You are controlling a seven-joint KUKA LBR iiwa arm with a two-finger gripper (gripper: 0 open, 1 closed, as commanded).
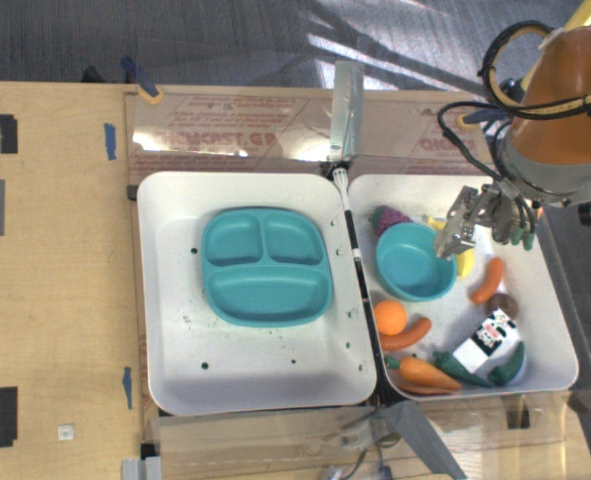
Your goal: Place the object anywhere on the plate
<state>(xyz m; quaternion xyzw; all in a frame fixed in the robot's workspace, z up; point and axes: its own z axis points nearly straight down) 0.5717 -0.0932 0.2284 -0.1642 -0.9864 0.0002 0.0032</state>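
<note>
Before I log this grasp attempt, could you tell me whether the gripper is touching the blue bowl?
Cannot tell. In the camera view the gripper overlaps the blue bowl's right rim, but the slanted angle hides any contact or gap.

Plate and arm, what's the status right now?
End effector over right bin, beside teal bowl. Plate in left bin, bare. Food toys beside bowl.

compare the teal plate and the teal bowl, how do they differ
The plate lies alone in the left bin; the bowl sits in the right bin among toy foods. The plate is wide, shallow and split into three compartments; the bowl is smaller, round and deeper, with one hollow. The gripper is at the bowl's right rim, far from the plate. Both are the same teal colour.
</note>
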